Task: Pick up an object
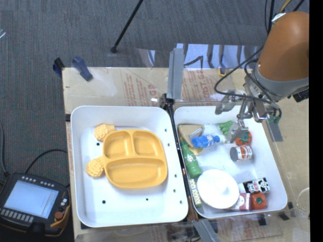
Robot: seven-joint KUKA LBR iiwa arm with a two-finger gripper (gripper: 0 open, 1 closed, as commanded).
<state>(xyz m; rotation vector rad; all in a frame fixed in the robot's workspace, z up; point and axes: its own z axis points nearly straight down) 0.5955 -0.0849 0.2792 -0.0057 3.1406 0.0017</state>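
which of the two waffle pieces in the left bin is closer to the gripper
The upper waffle, by the yellow divided plate's top left corner. The lower waffle sits further down the plate's left side, farther from the gripper.

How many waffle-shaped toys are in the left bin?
2. One waffle lies at the yellow divided plate's upper-left corner; the other waffle is at its lower-left edge. Both touch or slightly tuck under the plate.

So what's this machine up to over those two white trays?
A robot arm reaches in from the right and hangs its tool low over the right bin, just above a small can and a blue bottle. I can't tell whether it has gripped anything. That bin also holds a white bowl and a green bottle. The left bin holds a yellow divided plate.
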